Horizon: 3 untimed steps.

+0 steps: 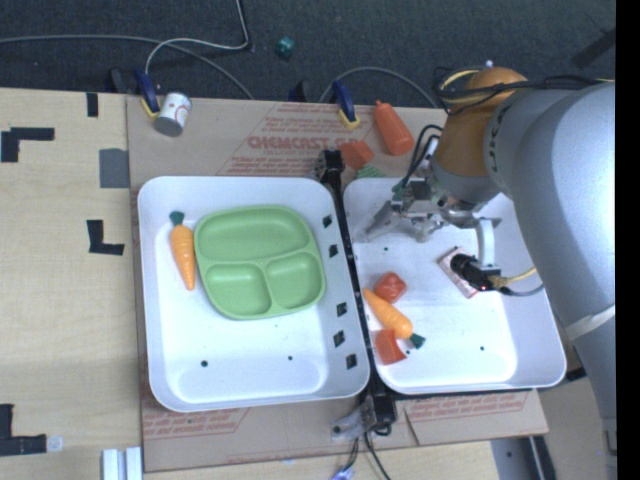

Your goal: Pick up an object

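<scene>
Overhead view of the desk [60, 268] with two white bins. The hand [400, 216] hangs low in the upper part of the right bin [500, 353], its metal fingers spread apart with nothing between them. The likely targets, a carrot [388, 315] and two small red pieces [390, 287] [389, 347], lie near the bin's left wall, apart from the hand. Risk: closing here would catch nothing, and the wall may block a finger reaching for the carrot. The left bin [160, 358] holds a green plate [260, 260] and a second carrot [182, 253].
</scene>
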Available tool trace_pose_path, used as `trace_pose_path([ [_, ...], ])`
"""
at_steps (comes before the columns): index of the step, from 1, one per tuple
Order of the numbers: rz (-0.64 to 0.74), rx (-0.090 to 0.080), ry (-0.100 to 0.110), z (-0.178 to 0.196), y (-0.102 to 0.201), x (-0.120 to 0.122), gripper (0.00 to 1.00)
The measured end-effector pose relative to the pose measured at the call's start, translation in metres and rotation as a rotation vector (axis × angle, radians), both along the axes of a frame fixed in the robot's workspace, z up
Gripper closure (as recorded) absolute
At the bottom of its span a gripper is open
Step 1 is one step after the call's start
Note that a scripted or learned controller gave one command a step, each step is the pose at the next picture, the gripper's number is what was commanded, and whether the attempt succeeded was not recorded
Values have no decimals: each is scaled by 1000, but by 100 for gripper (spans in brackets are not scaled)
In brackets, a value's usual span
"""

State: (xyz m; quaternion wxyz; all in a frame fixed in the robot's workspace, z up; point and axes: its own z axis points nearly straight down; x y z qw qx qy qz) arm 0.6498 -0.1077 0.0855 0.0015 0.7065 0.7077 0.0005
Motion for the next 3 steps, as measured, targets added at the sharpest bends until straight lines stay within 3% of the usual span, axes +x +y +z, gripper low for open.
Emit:
trace_pose_path([
  [1,1,1,2,-1,14,19,0],
  [2,0,2,1,100,40,-52,0],
  [3,0,2,3,0,14,-113,0],
])
